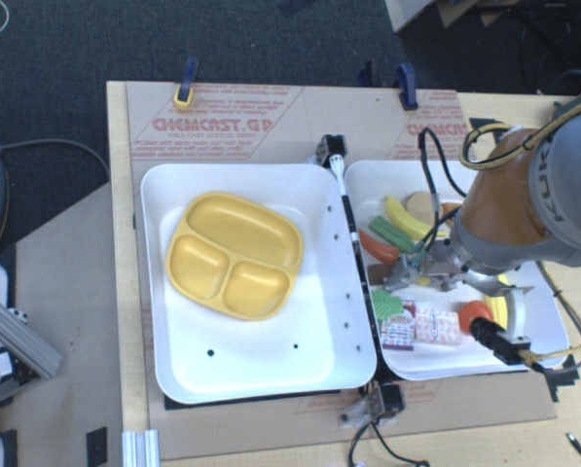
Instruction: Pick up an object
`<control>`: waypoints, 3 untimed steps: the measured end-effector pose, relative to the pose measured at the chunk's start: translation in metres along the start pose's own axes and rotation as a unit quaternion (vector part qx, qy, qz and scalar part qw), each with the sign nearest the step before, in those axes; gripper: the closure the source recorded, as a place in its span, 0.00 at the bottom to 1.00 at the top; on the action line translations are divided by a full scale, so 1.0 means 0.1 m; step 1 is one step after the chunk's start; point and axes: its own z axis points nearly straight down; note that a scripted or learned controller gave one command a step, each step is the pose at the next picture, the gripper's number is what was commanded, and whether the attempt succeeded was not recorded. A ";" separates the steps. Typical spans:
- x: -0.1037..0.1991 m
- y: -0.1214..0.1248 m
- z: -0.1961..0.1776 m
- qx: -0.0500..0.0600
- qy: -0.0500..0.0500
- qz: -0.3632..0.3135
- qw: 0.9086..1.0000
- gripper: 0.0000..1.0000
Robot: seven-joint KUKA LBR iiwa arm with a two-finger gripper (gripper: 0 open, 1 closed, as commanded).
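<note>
My gripper (414, 272) is low in the right bin (553, 334), near its left side among the objects. Just up-left of it lie a red-orange piece (377, 245), a green piece (391, 231) and a yellow banana-shaped piece (404, 214). A beige round thing (422, 203) sits behind those. Below the gripper are a green item (386, 306) and a white packet with red print (422, 327). A red round piece (473, 312) and a yellow piece (495, 308) lie to the lower right. The wrist hides what is directly under it.
The left bin (173, 358) holds a yellow divided plate (234, 254). A black bar (346, 227) runs along the seam between the bins. The arm's orange band (499, 197) hangs over the right bin's back half.
</note>
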 end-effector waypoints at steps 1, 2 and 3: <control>0.00 0.01 -0.12 -0.003 -0.001 0.000 1.000 1.00; -0.02 0.05 -0.75 -0.006 -0.002 -0.001 1.000 1.00; 0.01 0.00 -1.21 -0.005 -0.002 -0.001 1.000 1.00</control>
